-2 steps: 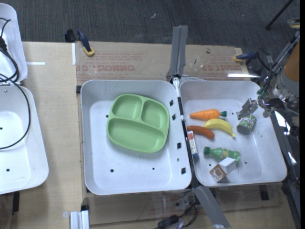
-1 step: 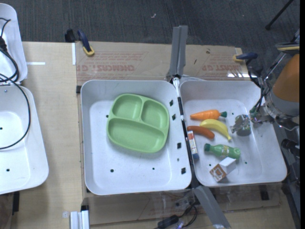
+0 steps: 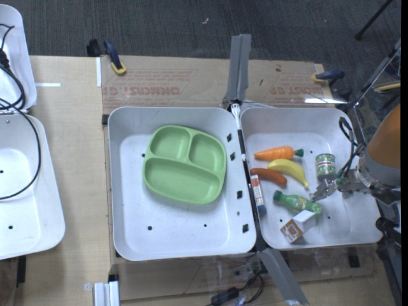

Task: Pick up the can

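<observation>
A small can point(image 3: 325, 165) with a green and white label stands upright in the right bin point(image 3: 280, 127), near its right side. My gripper point(image 3: 326, 189) hangs just below the can in the view, its metal fingers low over the bin floor beside the cap end of a green bottle point(image 3: 297, 203). The arm's orange band sits at the right edge. Nothing shows between the fingers.
The right bin also holds a carrot point(image 3: 278, 153), a banana point(image 3: 288, 171), an orange sausage-shaped piece point(image 3: 268, 175), a small brown and white carton point(image 3: 298, 224) and a tube point(image 3: 256, 193) along its left wall. A green divided plate point(image 3: 185, 164) lies in the left bin point(image 3: 127, 222).
</observation>
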`<state>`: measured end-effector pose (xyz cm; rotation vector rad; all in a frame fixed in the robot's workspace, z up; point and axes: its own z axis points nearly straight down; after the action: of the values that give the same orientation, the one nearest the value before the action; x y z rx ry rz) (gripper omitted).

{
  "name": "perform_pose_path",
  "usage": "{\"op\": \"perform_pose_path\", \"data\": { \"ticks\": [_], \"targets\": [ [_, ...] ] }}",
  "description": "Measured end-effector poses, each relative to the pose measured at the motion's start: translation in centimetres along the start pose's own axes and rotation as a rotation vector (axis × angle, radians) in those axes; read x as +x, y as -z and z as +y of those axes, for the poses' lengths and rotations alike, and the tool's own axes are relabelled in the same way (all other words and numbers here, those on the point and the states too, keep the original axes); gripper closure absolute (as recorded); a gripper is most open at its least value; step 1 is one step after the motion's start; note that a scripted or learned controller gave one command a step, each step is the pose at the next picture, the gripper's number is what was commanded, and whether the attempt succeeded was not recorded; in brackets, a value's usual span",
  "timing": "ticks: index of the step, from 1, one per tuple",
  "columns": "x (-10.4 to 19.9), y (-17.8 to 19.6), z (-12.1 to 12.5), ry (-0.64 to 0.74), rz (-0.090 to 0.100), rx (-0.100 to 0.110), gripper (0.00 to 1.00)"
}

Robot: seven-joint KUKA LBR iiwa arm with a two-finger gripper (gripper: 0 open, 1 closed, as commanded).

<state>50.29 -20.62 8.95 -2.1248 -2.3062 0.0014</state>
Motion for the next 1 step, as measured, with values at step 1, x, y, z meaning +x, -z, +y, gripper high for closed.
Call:
{"op": "perform_pose_path", "data": {
  "ticks": [1],
  "targets": [
    [-0.55, 0.22, 7.62, -0.031, 0.000, -0.004, 0.00]
  ]
}}
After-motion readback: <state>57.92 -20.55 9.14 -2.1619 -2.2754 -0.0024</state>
